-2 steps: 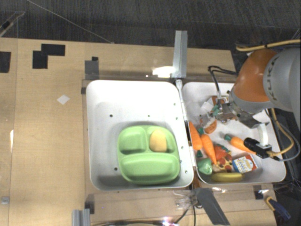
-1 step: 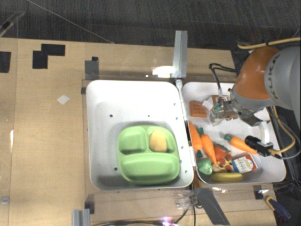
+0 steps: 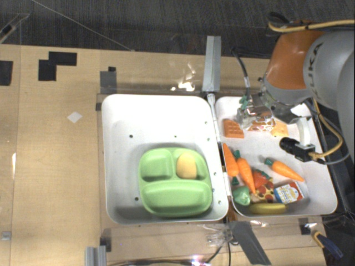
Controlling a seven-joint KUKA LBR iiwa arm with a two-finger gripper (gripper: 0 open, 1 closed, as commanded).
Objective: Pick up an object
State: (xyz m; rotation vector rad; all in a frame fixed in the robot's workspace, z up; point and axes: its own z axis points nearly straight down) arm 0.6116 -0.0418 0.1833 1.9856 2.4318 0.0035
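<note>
The gripper (image 3: 256,112) is a glinting metal blur, and I cannot make out how its fingers stand. Directly beneath it an orange packet (image 3: 265,126) is partly covered. The arm (image 3: 310,60) behind it runs off the right edge. Below the gripper, the heaped toy food (image 3: 260,190) overlaps too tightly to separate.

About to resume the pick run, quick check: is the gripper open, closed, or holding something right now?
Gripper: cannot be told. It sits low at the far end of the right bin, over the orange items there; nothing is visibly held.
</note>
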